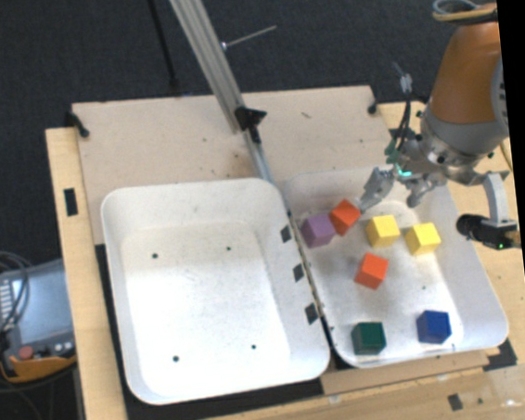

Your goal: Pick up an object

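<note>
From the camera above the bench, the gripper (394, 189) hung over the upper part of the right bin (481, 295), its two fingers spread apart with nothing between them; one fingertip (372, 189) pointed down toward the orange block (344, 215), near it but seemingly not touching, though the slant made that hard to judge; a purple block (317, 230) sat just beside that orange block, against the bin's left wall; two yellow blocks (383, 230) (422, 237) lay side by side below the gripper; a second orange block (371, 269) lay near the bin's middle; a green block (368, 337) and a blue block (433, 325) rested along the lower edge; the left bin (124, 219) stood alongside, touching the right one.
</note>
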### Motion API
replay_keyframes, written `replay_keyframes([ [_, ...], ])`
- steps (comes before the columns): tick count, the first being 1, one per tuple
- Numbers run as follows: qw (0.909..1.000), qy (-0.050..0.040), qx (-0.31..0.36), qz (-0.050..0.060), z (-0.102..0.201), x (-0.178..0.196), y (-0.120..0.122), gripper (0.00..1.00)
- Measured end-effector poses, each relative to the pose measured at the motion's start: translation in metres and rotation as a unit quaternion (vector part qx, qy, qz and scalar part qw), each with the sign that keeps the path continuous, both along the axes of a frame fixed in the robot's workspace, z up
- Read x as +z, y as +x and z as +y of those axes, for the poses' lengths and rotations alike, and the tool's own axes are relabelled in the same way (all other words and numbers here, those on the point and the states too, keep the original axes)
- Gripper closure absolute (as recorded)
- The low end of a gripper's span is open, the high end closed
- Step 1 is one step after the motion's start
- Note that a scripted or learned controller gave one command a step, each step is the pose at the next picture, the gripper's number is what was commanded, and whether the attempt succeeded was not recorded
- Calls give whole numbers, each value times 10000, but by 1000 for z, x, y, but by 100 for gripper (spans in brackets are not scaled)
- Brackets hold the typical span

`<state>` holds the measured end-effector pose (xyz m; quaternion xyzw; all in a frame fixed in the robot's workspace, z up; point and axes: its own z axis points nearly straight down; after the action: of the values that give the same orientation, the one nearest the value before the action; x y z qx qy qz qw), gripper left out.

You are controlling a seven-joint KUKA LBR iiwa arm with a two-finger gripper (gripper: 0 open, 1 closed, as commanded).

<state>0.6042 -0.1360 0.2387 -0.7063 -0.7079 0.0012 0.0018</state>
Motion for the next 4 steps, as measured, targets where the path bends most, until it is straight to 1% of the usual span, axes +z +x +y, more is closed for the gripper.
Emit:
replay_keyframes([
  [1,10000,-3,-2,-27,0,3,1,0],
  [2,10000,-10,-19,3,-7,-56,-6,0],
  [3,10000,-14,-30,-12,-6,-100,0,0],
  [4,9999,-46,-39,-141,-9,-111,7,0],
])
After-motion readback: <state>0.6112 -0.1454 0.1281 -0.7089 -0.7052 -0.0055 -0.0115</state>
